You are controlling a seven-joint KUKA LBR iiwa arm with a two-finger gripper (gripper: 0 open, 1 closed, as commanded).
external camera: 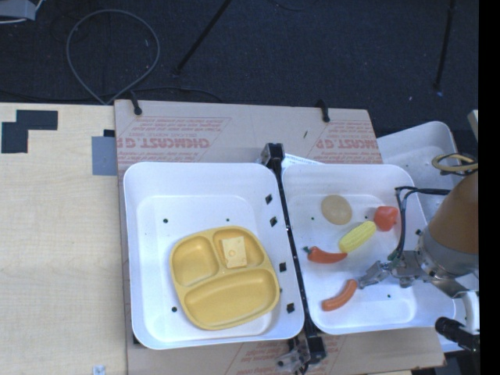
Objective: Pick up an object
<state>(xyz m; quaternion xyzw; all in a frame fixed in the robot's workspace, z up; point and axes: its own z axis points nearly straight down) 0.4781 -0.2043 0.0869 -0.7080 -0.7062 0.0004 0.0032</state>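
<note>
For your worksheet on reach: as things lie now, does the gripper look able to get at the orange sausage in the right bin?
Probably yes. The gripper hovers just right of the sausage, with bare bin floor between them; the red chili lies apart, above.

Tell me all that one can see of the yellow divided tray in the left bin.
The yellow tray looks like moulded plastic, with rounded corners and three compartments: one long along its lower side and two smaller above. It lies flat on the floor of the left bin, turned at a slant, toward the bin's lower right. A small pale yellow square block rests in the upper right compartment.
</note>
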